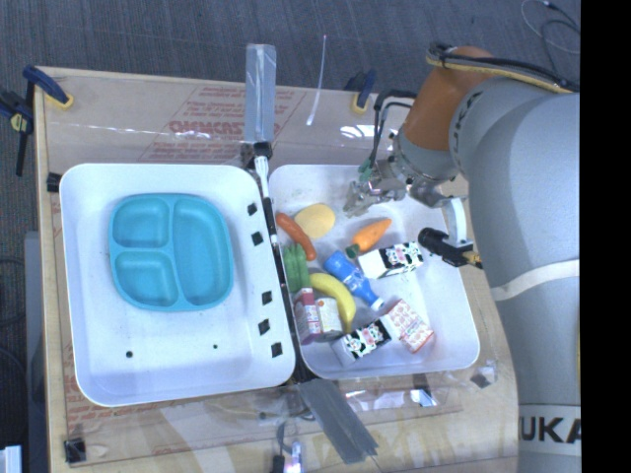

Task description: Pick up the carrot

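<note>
The carrot [371,235] is a short orange piece lying in the right bin [455,308], near its far middle, beside a small cow-print carton [394,258]. My gripper [363,195] hangs over the far part of that bin, just beyond the carrot and to the right of a yellow potato-like piece [315,220]. Nothing is visibly held in it. The grey arm with its orange band [439,106] reaches in from the right.
The right bin also holds a red-orange pepper-like piece [296,236], a green item [295,264], a banana [333,295], a blue bottle [352,278], a red can [309,315] and more small cartons [386,328]. A blue divided plate [173,250] lies in the left bin [89,358].
</note>
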Tool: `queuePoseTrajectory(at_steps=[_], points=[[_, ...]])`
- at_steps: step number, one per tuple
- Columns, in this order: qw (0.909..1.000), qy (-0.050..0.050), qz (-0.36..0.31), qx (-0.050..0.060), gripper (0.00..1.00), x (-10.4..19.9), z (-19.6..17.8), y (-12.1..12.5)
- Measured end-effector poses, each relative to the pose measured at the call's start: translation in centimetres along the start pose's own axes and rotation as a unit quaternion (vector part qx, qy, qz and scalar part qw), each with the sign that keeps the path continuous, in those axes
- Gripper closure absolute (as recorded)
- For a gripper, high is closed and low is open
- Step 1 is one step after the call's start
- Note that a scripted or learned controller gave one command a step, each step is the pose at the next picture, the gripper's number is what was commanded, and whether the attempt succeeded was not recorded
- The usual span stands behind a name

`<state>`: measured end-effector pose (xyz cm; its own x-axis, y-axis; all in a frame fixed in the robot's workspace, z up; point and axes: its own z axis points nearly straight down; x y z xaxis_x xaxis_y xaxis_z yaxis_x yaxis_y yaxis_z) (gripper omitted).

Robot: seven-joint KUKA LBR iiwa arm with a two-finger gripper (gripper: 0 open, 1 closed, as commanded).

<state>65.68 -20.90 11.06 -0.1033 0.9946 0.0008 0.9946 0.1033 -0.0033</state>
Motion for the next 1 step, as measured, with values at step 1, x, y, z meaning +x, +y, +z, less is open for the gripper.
queuePoseTrajectory(at_steps=[1], points=[[1.0000, 0.000, 0.000, 0.000, 0.00, 0.03, -0.04, 0.03]])
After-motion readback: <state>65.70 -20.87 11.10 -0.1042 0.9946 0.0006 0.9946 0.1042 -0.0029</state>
